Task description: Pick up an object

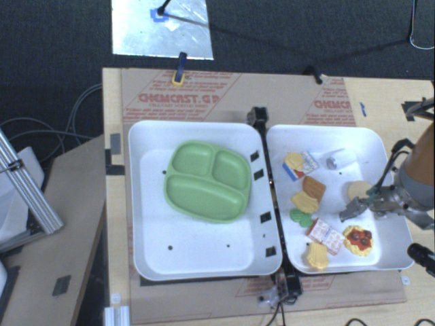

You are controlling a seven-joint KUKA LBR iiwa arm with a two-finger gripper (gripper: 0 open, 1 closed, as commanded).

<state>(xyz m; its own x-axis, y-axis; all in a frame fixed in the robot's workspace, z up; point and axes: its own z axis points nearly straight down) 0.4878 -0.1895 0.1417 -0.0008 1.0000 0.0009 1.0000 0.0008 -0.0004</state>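
Note:
The right bin (380, 148) holds several toy foods: a brown bread piece (313, 186), a yellow piece (304, 201), a green piece (300, 216), a red-and-white packet (325, 233), a small pizza (358, 240), a yellow item (317, 255) and a tan round piece (357, 189). Near the bin's back lie a yellow-and-blue item (293, 163) and a pale bottle (337, 159). My gripper (351, 211) hangs low over the right side of this bin, just above the pizza and below the tan piece. Nothing is seen held in it.
A green divided plate (207, 180) lies in the left bin (146, 243). The arm (416, 182) comes in over the right bin's right rim. A metal sheet (162, 19) lies beyond the bench, and an aluminium frame (24, 189) stands at the left.

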